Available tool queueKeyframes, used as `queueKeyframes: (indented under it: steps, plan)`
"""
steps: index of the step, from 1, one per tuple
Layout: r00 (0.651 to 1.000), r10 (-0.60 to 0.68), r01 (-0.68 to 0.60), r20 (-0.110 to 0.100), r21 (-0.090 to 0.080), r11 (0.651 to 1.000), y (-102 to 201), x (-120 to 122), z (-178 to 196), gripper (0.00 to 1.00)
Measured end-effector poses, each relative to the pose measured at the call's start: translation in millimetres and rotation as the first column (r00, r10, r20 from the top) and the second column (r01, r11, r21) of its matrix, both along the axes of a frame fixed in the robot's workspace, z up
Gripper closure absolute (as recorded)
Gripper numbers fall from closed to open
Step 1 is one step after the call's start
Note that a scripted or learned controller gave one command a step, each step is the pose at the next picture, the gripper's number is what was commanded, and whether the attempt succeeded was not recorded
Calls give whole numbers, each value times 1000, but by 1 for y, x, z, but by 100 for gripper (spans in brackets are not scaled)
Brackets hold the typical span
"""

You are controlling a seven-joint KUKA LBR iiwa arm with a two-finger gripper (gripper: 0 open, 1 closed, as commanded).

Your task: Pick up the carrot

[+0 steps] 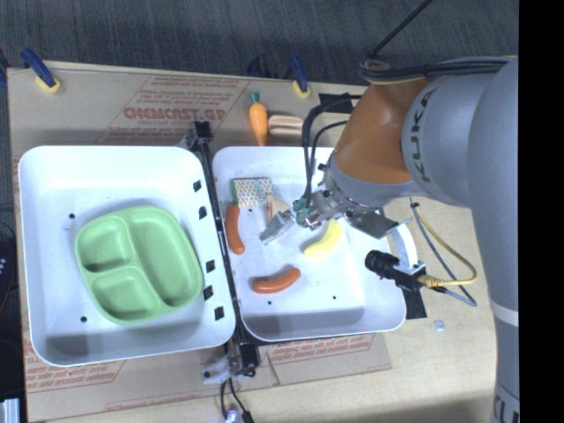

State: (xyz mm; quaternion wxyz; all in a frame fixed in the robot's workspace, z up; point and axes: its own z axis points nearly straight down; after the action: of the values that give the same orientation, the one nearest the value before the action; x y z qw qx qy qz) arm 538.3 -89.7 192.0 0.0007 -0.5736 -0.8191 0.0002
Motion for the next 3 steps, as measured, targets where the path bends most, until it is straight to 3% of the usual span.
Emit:
queueKeyframes:
  steps: [1,2,3]
  plan:
    - [998,-69,69,-3,0,998,-9,79,-77,0]
    - [998,-62,62,-2,-1,998,-9,80,-66,100]
    - [904,429,-429,2,-2,904,4,119,0,100]
